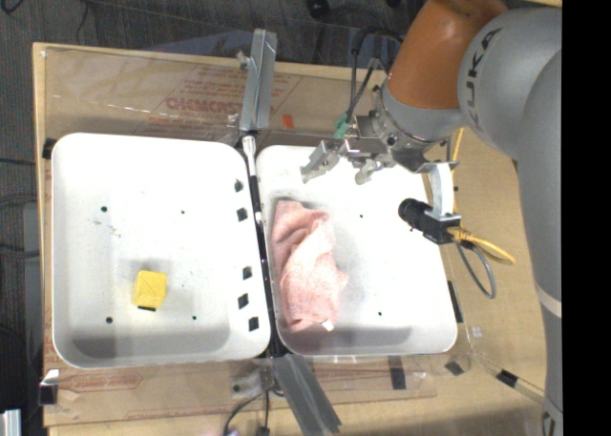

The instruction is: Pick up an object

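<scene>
The gripper (341, 165) hangs spread and empty at upper centre, above the right bin (420, 324). A pink cloth (305, 267) lies below it. A yellow block (150, 289) sits lower left.

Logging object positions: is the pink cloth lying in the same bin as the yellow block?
No: the pink cloth lies in the right bin, while the yellow block sits in the left bin.

light: bright, even, from overhead | glare: white bins (143, 167) nearly washed out, surface detail lost | shadows: soft grey band along the bins' near inner walls; faint shadow beside the pink cloth (305, 267) | focus: slightly soft throughout, small print on the bench (143, 91) unreadable | surroundings: floor dim
</scene>
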`<state>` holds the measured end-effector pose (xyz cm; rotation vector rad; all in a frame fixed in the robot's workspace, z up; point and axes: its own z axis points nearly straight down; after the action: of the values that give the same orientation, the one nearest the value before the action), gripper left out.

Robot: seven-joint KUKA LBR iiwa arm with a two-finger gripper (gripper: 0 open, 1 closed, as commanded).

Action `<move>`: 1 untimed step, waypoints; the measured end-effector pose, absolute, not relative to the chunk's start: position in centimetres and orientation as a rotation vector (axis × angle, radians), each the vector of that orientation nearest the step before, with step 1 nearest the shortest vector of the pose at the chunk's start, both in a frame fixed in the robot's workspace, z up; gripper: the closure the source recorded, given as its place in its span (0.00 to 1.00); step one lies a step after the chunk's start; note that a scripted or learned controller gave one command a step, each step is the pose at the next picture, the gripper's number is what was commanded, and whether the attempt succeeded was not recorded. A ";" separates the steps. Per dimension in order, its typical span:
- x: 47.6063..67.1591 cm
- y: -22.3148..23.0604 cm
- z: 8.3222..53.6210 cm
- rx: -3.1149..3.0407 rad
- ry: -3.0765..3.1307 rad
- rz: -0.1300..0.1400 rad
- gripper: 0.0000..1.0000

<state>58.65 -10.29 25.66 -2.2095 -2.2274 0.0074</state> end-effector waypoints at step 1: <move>56.4 -9.2 13.7 -2.290 -2.143 0.008 0.00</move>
<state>56.35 -9.22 13.72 -2.2896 -2.1434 0.0078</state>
